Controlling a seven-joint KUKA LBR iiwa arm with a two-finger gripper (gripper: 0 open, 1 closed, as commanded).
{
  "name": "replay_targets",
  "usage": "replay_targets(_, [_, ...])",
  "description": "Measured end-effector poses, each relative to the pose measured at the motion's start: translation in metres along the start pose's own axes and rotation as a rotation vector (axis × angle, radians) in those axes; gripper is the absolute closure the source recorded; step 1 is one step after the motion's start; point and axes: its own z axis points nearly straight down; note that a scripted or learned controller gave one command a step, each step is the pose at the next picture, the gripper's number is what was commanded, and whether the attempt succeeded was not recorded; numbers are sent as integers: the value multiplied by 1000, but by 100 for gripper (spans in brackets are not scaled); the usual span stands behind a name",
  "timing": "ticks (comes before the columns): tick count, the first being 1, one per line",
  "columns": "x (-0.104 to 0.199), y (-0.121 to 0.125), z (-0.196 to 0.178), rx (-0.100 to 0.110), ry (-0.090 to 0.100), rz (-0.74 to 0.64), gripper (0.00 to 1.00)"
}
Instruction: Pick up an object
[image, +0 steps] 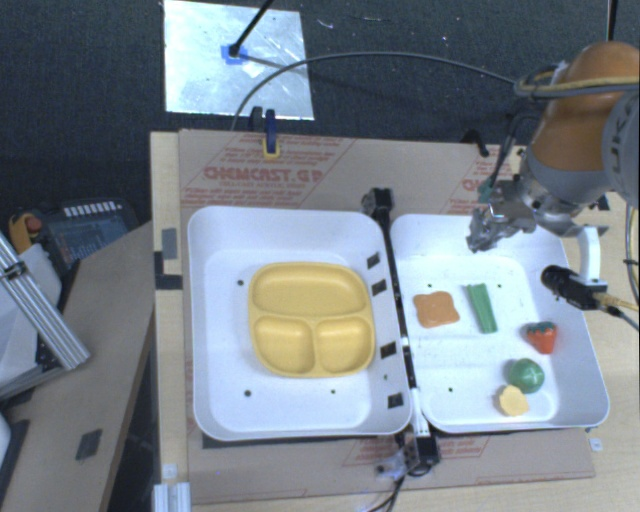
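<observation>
The right bin (450, 255) holds an orange flat piece (436, 309), a green stick (482, 307), a red strawberry-like toy (541, 337), a round green toy (524, 375) and a small yellow piece (512, 401). My gripper (482, 235) hangs over the bin's far edge, above and behind the green stick, apart from every object. Nothing shows between its fingers. The gripper looks dark and small from here.
The left bin (215, 250) bears a yellow three-compartment plate (305, 317). A black clamp (380, 201) sits where the bins meet at the back. A black part (570, 286) sticks in from the right over the right bin. Cables run behind.
</observation>
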Motion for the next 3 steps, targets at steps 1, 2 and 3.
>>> replay_targets(1, [44, -15, 9, 2, 0, 0, 100])
replay_targets(2, [97, -37, 10, 2, 1, -2, 100])
replay_targets(3, [150, -37, 3, 0, 1, -3, 100])
